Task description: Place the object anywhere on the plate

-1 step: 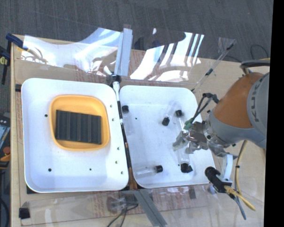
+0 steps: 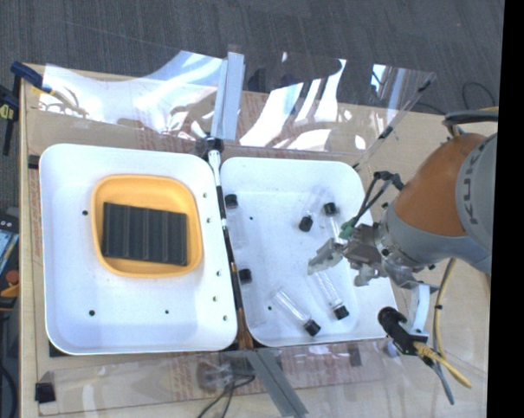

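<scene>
A: Describe the left bin [image 2: 61, 238] and its contents.

B: Shallow white plastic, rounded corners, small dark holes in the floor; it holds one yellow plate [image 2: 146, 227], a rounded rectangle with a raised glossy rim; a dark ribbed insert [image 2: 146, 233] of parallel slats fills the plate's centre; nothing lies on it.

A: And the right bin [image 2: 271, 191]?

B: Same white moulding, set just beside the left bin and joined along a dark hinge strip [image 2: 226, 245]; its floor carries several clear tubes with black caps; one tube [image 2: 296, 310] lies tilted near the front wall; a second tube [image 2: 329, 294] lies just right of it, cap toward the front; a third [image 2: 322, 200] lies near the rear, hard to make out against the white; loose black caps [image 2: 306, 222] sit nearby, and another [image 2: 245, 276] near the hinge.

A: State of the tool?

B: The gripper [image 2: 336, 254] hangs over the right bin, right of centre, on the grey arm [image 2: 434, 229] with its orange band; whether anything is between its fingers cannot be told; the metal parts blur together.

A: Surroundings?

B: Clear reflective sheets [image 2: 319, 102] stand behind the bins; the bench [image 2: 150, 389] is pale wood.
</scene>
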Tool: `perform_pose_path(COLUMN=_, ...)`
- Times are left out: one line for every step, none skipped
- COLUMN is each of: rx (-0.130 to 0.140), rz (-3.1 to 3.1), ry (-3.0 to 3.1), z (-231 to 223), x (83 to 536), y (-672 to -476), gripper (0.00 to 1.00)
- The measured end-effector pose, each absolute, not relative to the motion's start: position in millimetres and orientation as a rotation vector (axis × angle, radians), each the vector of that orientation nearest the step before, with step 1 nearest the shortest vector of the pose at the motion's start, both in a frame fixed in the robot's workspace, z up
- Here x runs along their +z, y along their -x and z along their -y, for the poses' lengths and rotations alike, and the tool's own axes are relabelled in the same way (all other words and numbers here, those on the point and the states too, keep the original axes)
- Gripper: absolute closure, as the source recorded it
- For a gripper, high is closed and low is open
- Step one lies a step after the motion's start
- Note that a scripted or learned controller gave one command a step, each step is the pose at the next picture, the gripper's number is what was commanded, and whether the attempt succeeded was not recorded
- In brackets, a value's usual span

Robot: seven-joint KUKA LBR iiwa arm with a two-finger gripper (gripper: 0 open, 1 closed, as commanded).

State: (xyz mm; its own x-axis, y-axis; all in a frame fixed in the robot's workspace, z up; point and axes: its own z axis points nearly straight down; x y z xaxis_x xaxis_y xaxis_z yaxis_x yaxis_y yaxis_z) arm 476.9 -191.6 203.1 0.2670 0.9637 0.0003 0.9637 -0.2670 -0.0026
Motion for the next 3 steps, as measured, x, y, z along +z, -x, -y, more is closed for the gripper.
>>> perform_pose_path(rx=0.004, rz=2.078, ry=2.348, z=123, x=209, y=-482.8, gripper=0.00)
perform_pose_path(rx=0.004, rz=2.401, ry=2.017, z=103, x=205, y=-476.4, gripper=0.00)
perform_pose_path(rx=0.003, rz=2.653, ry=1.673, z=42, x=213, y=-476.5, gripper=0.00)
